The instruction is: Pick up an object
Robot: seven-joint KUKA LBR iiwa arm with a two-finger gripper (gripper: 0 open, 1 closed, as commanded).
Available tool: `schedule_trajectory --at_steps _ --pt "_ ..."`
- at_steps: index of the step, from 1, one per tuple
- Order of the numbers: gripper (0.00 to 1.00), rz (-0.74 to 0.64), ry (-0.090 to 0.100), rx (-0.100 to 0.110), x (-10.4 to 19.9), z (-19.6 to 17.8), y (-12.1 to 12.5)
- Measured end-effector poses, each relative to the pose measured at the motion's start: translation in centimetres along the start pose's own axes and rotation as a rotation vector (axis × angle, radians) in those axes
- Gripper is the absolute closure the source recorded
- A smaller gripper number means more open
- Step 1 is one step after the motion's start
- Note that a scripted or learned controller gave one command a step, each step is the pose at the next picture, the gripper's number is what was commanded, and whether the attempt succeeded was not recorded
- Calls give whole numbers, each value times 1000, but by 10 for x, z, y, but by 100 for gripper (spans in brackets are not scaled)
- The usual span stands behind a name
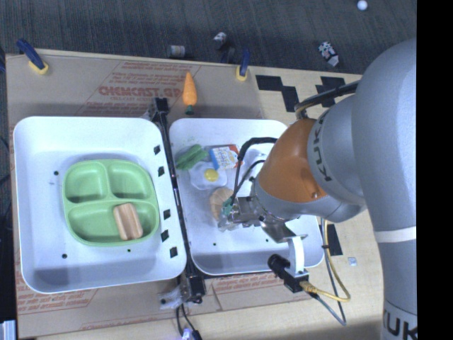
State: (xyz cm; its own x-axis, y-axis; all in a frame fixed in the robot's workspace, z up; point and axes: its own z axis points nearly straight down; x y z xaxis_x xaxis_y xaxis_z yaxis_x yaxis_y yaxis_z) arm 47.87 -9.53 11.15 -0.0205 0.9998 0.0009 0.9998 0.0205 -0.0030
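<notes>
Pincer [228, 219]: low in the right bin [212, 261]; you cannot tell its state, the wrist hides it.
Nearest object: a tan rounded piece [219, 200] touching or just above it; centre on this before you close.
Beyond: yellow item [207, 176], green piece [188, 156], small carton [224, 156] further up.
Left: green tray [85, 190] with a wooden block [127, 221], well apart.

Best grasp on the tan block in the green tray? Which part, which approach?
Take the tan block across its two long sides, near mid-length, coming straight down from above. It lies flat and elongated in the lower compartment of the green divided tray, long axis roughly top to bottom in the view, with bare tray floor on both long sides. So the short width probably suits the fingers better than the ends.
</notes>
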Motion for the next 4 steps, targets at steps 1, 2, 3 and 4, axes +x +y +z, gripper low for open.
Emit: schedule_trajectory --at_steps 1,2,3,4 --pt "100 14 -2 -6 -14 -118 -2" --pt "100 16 -1 0 -109 -31 -5" --pt "100 14 1 -1 -101 19 -4" --pt "100 15 0 -2 -106 19 77"
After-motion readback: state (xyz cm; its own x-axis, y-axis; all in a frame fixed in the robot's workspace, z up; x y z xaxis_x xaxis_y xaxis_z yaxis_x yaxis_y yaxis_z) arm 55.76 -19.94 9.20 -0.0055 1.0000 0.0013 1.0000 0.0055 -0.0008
